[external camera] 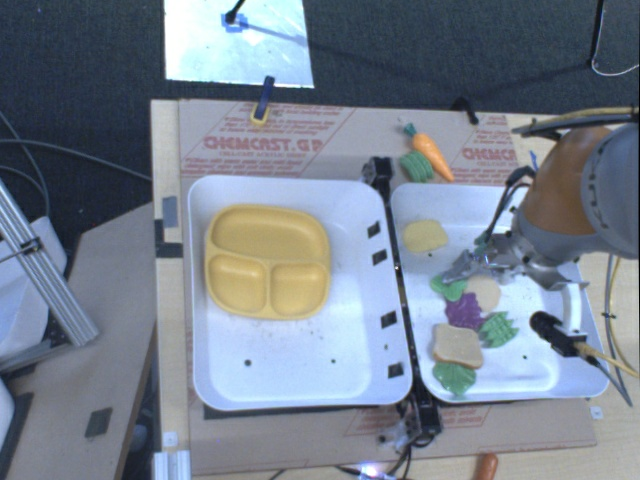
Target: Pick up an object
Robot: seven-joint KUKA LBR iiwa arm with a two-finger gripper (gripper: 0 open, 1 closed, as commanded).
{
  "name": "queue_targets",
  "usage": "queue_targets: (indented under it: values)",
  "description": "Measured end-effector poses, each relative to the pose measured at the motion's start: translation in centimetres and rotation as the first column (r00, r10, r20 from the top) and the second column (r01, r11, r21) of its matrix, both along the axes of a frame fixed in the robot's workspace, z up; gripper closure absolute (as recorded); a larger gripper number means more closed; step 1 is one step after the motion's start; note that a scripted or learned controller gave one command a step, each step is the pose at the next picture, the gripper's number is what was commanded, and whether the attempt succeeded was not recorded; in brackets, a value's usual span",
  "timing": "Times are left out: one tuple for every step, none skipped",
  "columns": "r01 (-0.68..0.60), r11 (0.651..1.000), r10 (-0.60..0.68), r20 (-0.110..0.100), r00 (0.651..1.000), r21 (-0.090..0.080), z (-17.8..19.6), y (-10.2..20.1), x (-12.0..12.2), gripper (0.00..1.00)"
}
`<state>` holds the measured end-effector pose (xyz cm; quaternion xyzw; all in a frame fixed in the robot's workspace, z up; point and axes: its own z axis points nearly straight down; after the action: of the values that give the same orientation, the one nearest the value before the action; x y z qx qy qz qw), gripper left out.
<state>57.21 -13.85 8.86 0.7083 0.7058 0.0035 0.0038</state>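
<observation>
A yellow tray (268, 260) with 3 compartments lay in the left bin (290, 368). Both bins sat on cardboard (300, 140) printed with red lettering, which covered the bench (110, 258). A toy carrot (431, 150) rested on the cardboard just beyond the right bin (530, 373). A blue and yellow clip (263, 103) lay at the cardboard's far edge. Beyond it, a shiny square sheet (238, 26) lay on dark carpet (440, 28).

Bright, even overhead light, glare on the foil sheet (238, 26) (slightly soft focus).
</observation>
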Motion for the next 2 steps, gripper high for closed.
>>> queue_targets:
  values:
    - [-0.007, 1.000, 0.007, 0.002, 1.000, -0.004, -0.1, 5.1, -4.8, 0.00]
    - [-0.007, 1.000, 0.007, 0.013, 1.000, -0.001, 1.4, 5.1, -4.2, 1.00]
